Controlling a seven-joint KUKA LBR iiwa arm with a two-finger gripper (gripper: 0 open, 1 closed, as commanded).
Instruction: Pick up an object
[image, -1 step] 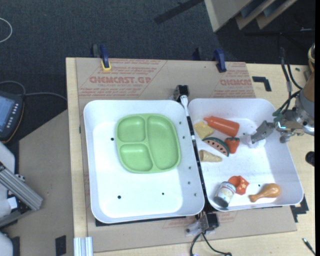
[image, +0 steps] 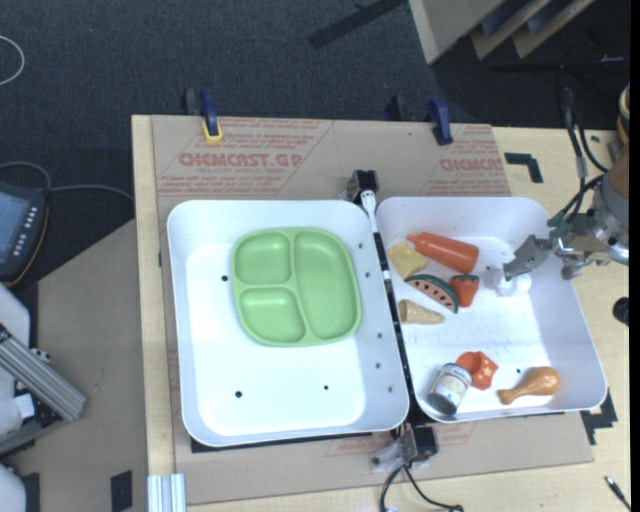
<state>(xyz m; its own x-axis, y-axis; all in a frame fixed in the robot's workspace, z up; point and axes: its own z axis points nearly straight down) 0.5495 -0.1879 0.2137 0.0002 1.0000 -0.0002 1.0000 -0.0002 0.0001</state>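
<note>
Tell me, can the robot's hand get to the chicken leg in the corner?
Probably yes. The hand hangs over the right bin, and the chicken leg lies by itself near the front rim with bare white floor between them. Only the rim close by might crowd it.

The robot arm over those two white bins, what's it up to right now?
The arm reaches in from the right, and its gripper hangs low over the right bin, near its upper right part. Nothing shows between its fingers. That bin holds toy food: a carrot, a watermelon slice, a strawberry, a chicken drumstick, a small can and a few other pieces. The left bin holds a green divided plate. No object has been picked up yet.
</note>
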